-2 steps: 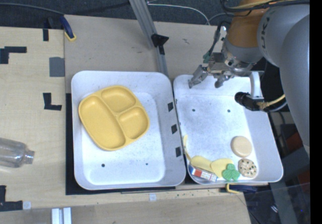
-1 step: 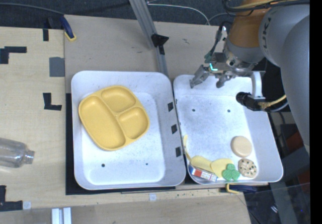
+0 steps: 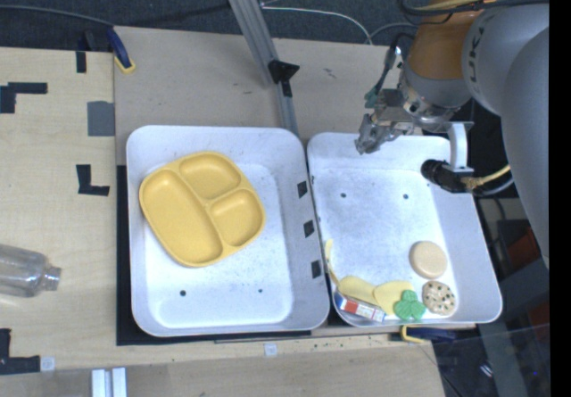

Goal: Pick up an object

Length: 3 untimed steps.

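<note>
The likeliest failure from here is a closing on nothing: the grey arm with the orange band (image 3: 455, 20) is hanging its two-finger gripper (image 3: 370, 141) over the far rim of the right-hand shallow white bin (image 3: 464, 235), where no object is lying beneath it, so a straight descent would probably be meeting bare plastic or the bin's wall. A second risk is waiting in the near corner, where the small things are crowding together and touching; a reach there could be nudging several at once or pinching two. Whether the jaws are spread or pressed together cannot be told, since they are showing as a small dark cluster against the rim, and nothing is visible between them. The candidates are lying well apart from the jaws, at the opposite, near end of the same bin: a round tan disc (image 3: 428, 258), a speckled round cookie-like piece (image 3: 438, 297), a small green leafy toy (image 3: 409, 305) and a yellow curved banana-like piece (image 3: 355, 285), with a small red-and-white item beside them at the bin's edge. In the left white bin (image 3: 161, 297) a yellow three-compartment plastic plate (image 3: 202, 206) is resting, farther off. A clear plastic bottle (image 3: 25, 271) is lying on the counter (image 3: 53, 208) at the left.
</note>
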Available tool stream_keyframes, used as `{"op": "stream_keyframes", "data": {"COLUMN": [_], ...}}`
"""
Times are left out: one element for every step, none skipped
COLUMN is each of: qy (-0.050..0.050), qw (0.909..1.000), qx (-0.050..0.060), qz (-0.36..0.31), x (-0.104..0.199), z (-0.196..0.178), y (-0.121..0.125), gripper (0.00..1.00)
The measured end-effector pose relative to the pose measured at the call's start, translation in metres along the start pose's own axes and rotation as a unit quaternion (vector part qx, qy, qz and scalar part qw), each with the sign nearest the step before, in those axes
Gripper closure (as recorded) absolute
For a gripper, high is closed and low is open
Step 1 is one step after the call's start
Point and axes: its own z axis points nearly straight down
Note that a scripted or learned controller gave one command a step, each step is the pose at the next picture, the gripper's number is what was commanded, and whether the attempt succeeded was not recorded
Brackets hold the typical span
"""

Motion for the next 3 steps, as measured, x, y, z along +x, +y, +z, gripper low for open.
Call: {"op": "stream_keyframes", "data": {"qy": [0.001,-0.001,-0.001], "qw": [1.0000,1.0000,1.0000], "qx": [0.001,0.003,-0.001], "qz": [0.000,0.003,0.003], "x": [0.001,-0.025,-0.013], "z": [-0.009,0.007,0.110], "y": [0.000,-0.055,-0.125], "gripper": [1.00,1.00,1.00]}}
